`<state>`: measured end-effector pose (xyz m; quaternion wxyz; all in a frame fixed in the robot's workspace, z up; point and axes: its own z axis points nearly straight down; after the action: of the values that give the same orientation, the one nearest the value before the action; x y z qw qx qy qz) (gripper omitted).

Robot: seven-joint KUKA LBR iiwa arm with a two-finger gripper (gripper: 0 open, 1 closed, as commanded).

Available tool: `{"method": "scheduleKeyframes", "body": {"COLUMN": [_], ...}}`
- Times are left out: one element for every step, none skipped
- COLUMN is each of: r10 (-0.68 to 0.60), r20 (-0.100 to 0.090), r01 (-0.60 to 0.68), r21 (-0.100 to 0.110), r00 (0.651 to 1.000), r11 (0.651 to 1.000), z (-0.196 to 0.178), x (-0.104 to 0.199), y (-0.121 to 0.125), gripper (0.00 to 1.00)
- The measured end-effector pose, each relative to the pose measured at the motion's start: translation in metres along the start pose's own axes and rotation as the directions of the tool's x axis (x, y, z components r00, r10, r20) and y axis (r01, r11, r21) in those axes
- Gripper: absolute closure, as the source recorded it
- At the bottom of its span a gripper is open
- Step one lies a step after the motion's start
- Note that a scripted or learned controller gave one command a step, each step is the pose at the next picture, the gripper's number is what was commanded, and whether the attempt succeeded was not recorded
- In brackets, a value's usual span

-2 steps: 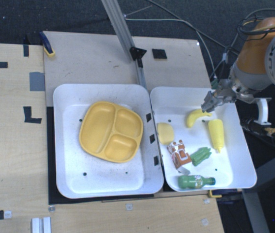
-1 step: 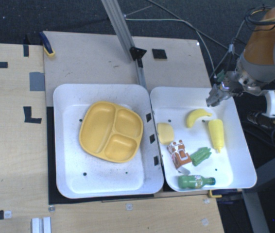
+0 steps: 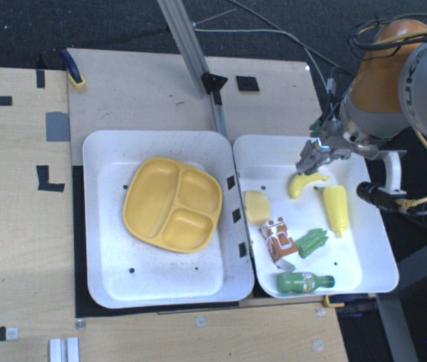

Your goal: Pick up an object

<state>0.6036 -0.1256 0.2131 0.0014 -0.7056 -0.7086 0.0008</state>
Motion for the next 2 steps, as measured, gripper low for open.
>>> {"method": "scheduleKeyframes", "body": {"r10": [-0.001,-0.002], "r20": [0.0,0.0], "r01": [0.001,0.002], "r21": [0.0,0.0], "r00": [1.0,1.0], "r11": [1.0,1.0], "z": [0.002,0.003], "x": [0.054,0.11], "y": [-0.01,-0.025], "gripper": [1.0,1.0]}}
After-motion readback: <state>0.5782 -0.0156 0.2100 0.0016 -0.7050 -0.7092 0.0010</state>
